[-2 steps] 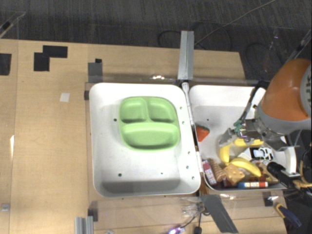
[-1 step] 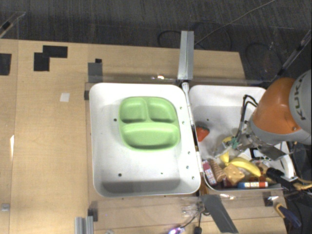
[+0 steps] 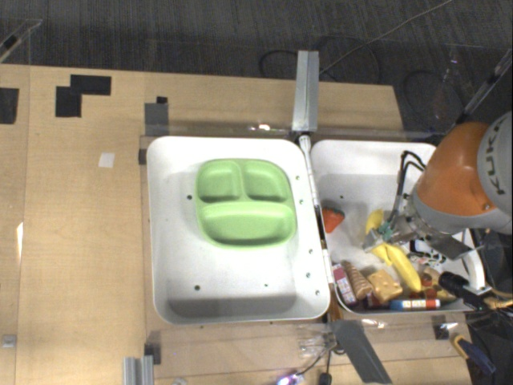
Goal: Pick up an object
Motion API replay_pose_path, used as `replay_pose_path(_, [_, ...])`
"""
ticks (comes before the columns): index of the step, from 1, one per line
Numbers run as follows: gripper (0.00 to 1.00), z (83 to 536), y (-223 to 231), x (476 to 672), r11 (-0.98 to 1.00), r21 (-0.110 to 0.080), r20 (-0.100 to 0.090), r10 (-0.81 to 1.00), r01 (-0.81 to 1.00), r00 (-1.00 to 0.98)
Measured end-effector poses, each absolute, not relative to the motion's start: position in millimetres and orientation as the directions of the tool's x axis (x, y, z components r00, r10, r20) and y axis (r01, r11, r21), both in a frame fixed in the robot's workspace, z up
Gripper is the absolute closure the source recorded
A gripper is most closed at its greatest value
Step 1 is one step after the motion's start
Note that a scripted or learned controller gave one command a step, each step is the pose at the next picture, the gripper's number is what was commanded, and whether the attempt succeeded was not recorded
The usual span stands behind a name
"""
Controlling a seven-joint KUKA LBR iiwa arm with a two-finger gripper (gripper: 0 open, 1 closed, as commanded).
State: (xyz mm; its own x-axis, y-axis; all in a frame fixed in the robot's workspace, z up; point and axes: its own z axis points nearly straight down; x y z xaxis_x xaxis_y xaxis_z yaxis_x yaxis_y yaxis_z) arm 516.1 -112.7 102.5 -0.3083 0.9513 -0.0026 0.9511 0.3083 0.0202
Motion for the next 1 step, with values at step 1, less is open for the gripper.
replay_pose_path(1, [1.0,203.0,-43.0,615.9,0.225,0.007,-0.001,0.974,0.974,-0.225])
